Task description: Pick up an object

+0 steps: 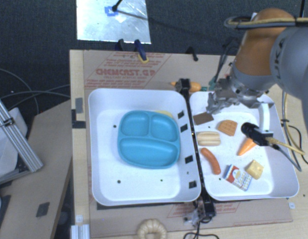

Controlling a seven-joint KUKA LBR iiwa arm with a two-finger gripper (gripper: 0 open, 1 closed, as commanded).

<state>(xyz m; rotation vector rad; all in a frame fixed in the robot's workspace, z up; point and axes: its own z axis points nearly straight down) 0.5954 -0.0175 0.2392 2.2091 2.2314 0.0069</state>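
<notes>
Grey with an orange band, the arm reaches in from the right and sets its tool (214,106) low over the far left corner of the right bin (286,185); whether it is clenched or released I cannot tell. Just beside it lies a flat brown slab (203,118), long axis running left to right, its right end tipped slightly toward the far side. Near that sit a tan cracker (227,127) and a pale bun (209,138), the bun also lying left to right. Farther out, a red sausage (211,161) runs diagonally toward the near right, and a carrot (246,146) points its tip near-left. A blue divided plate (148,138) rests in the left bin (109,176).
</notes>
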